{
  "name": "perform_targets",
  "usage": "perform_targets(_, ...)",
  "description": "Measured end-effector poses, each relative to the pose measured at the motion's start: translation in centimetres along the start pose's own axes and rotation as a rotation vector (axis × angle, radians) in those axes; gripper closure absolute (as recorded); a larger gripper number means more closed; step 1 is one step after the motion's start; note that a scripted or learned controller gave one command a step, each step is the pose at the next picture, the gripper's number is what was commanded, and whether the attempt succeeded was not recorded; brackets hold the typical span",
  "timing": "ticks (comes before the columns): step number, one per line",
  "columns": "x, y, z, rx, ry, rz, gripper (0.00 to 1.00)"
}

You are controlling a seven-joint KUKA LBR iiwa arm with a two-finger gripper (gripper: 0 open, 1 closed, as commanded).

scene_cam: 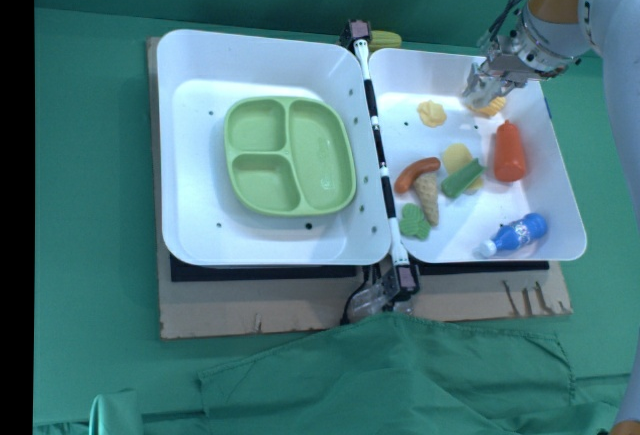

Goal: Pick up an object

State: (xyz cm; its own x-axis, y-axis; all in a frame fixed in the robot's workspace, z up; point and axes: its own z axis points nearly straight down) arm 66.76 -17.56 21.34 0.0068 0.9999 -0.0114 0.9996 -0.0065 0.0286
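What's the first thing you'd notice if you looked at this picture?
Probably the big light-green divided plate, alone in the left white bin. Next, the right white bin scattered with toy food: an orange-red bottle, a blue bottle, a brown sausage. The grey arm's gripper hangs over that bin's far corner, above something yellow.

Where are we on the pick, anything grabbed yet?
Done: the end effector has reached the right bin, at its far corner. In hand: it sits over a small yellow-orange item, but a grip isn't visible. Left: securing and lifting it. The ketchup bottle and blue bottle lie untouched.
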Motion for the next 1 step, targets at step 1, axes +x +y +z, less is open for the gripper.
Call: perform_targets(1, 0.05, -0.02, 0.07, 0.002, 0.001, 0.000, 0.00)
